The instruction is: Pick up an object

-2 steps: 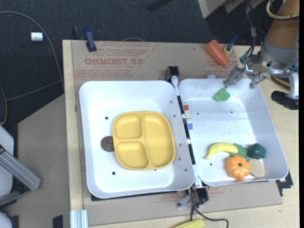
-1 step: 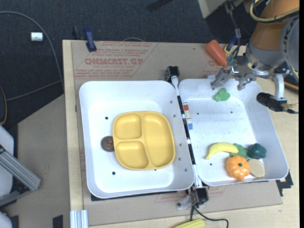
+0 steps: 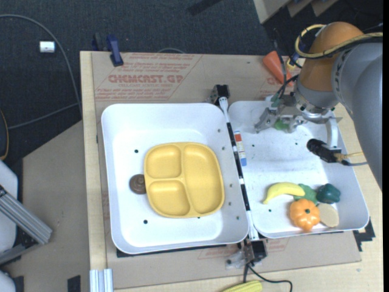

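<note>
Dark floor lies all around the brown desk, which holds two white bins: the left bin has a big yellow plate with a small brown disc peeking out beside it, and the right bin has toy food. The grey arm is low over the far end of the right bin, and its pincer seems to sit around a small green thing, but I cannot tell how wide it is open or if it has hold of it. This looks like the grabbing step, so next it should close and lift straight up; the banana, orange and green pepper wait well apart in the near corner.
</note>
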Controlling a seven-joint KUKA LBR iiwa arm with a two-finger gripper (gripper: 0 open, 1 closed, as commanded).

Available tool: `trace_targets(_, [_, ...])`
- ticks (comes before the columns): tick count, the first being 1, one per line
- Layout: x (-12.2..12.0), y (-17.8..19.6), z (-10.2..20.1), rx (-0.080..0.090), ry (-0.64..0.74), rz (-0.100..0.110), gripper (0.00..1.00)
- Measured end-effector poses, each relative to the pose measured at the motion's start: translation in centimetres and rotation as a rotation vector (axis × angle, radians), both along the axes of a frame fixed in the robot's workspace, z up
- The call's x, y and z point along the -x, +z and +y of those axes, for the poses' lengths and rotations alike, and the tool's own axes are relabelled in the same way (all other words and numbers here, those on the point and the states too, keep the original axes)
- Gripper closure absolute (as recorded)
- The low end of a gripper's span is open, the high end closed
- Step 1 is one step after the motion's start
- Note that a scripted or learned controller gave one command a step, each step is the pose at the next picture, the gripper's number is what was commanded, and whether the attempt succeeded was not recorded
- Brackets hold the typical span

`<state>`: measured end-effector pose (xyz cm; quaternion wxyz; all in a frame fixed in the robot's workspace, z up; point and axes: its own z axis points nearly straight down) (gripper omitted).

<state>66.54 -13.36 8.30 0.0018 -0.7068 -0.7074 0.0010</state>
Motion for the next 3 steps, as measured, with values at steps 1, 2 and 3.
trace_targets(1, [-0.1,0.2,-5.4,0.004,-0.002,-0.007,0.00])
trace_targets(2, [7.4,0.1,-6.5,0.002,-0.002,-0.004,0.00])
trace_targets(3, [-0.2,8.2,-3.8,0.002,0.001,-0.008,0.00])
